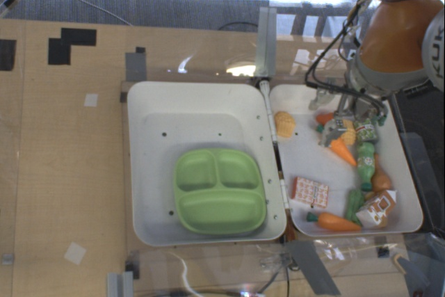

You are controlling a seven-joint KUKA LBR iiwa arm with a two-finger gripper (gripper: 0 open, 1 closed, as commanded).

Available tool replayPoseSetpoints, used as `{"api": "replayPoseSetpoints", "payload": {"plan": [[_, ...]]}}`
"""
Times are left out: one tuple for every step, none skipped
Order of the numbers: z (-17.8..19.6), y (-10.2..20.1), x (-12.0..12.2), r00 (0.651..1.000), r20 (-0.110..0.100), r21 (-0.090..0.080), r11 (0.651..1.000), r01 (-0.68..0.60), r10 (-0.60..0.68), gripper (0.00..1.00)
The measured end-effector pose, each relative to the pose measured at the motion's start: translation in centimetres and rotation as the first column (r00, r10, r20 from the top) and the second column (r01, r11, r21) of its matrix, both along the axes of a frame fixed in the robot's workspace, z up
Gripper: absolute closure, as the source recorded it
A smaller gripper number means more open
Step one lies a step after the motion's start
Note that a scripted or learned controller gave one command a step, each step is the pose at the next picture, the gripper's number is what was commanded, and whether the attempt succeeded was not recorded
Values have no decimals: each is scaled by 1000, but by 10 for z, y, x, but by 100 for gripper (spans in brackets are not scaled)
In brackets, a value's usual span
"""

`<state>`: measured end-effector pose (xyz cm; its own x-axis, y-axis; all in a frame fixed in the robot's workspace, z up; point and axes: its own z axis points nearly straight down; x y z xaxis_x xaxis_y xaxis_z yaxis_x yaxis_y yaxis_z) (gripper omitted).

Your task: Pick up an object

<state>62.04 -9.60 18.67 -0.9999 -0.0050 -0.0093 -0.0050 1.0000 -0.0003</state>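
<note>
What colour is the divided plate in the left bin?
Light green; the divided plate shows clearly in the camera view.

bench [62, 170] looks like matt light wood or laminate, bit of grain in it. both white bins [149, 219] are smooth plastic with a soft sheen. green divided plate [219, 191] is matt-ish plastic too. arm's orange band [396, 38], up at 2 o'clock, is glossy. carrot [334, 222] at 5 o'clock looks like smooth shiny toy plastic

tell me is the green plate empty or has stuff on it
Empty: the green divided plate in the left bin shows bare compartments.
</note>
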Motion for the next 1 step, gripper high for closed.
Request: {"api": "replayPoseSetpoints", "payload": {"plan": [[-96,-42,4,1000,9,-2,1000,27,-27,0]]}}
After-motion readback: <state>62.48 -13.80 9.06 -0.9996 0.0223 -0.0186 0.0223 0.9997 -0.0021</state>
